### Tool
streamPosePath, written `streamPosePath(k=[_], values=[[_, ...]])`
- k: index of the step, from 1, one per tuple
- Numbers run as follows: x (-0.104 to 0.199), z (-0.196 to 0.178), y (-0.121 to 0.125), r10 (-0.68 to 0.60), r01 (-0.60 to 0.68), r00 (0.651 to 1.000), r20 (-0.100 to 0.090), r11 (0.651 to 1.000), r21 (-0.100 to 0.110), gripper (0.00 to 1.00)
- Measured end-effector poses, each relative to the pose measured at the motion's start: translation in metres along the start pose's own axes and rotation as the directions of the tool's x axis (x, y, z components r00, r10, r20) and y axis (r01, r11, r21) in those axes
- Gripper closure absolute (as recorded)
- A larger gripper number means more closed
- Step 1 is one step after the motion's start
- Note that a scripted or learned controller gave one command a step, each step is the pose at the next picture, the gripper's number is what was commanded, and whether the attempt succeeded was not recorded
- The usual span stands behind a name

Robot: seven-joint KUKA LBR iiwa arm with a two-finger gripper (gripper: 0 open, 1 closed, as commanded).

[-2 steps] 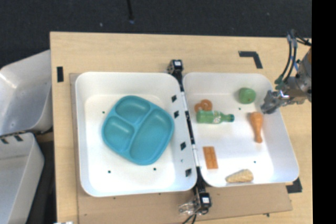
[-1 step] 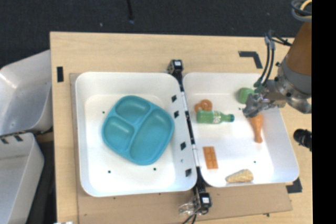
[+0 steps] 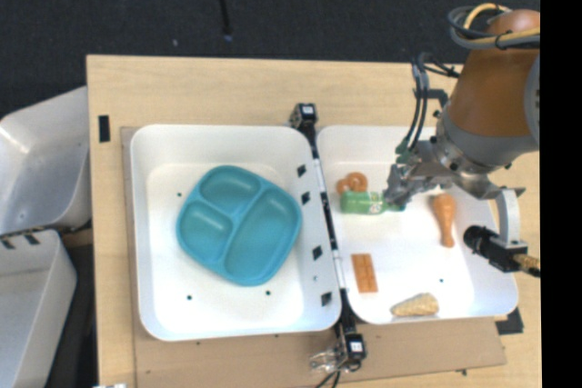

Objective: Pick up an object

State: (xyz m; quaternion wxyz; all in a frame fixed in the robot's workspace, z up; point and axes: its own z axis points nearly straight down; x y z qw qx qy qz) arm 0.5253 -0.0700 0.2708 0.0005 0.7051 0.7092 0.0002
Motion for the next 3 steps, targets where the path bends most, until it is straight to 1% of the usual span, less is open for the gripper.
streamPosePath(k=[1,2,3], values=[[0.051,-0.003,-0.002,-0.002,0.002,1.000,-0.002,1.000,0.000,1.00],[0.103,0.009,-0.011,-0.001,0.001,1.000,-0.001,1.000,0.001,1.00],[0.153,0.010,-0.012,-0.002,0.002,1.000,-0.002,1.000,0.000,1.00]])
